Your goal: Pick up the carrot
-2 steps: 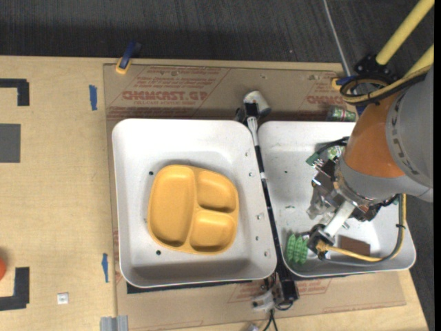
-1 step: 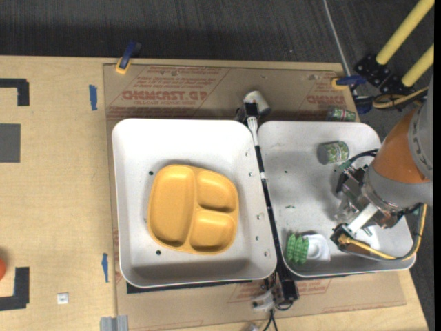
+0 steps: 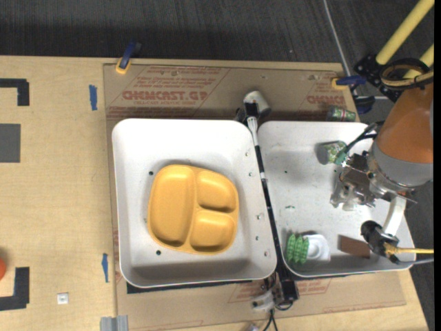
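My gripper hangs low over the right bin, near its right side, below the arm's orange band. Just above and left of it lies a small green and grey object. A green and white object rests by the bin's front wall. A flat brown piece lies to the right of that, close to the arm's cabling. The arm covers the bin's right edge.
The left bin holds a yellow divided plate. A small red-orange thing shows at the bench's far left edge. Clamps and a yellow pole stand behind the right bin.
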Controlling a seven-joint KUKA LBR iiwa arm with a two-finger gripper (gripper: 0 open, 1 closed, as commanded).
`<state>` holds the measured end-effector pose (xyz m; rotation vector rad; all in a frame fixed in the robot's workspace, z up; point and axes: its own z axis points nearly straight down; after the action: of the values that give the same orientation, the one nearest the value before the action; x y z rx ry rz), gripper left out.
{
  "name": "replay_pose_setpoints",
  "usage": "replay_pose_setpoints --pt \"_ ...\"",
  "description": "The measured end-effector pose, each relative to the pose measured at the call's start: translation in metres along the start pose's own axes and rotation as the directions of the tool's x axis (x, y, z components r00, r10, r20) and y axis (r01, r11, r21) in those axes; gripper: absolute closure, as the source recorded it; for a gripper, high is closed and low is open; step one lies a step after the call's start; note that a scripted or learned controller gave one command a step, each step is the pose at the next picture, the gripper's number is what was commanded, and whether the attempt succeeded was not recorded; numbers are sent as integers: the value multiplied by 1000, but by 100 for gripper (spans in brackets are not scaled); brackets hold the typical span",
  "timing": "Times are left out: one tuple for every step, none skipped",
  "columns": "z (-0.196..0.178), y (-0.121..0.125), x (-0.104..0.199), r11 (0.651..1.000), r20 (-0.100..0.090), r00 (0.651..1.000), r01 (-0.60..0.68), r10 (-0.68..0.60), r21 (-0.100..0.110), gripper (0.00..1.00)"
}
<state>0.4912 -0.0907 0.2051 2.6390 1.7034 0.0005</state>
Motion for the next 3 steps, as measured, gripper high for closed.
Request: replay_pose_setpoints --pt "21 -41 62 976 1 976 -216 216 5 100" --pt "-26 -5 -18 945 1 945 -326 326 1 100" --pt "21 -49 78 789 4 789 -614 614 5 100"
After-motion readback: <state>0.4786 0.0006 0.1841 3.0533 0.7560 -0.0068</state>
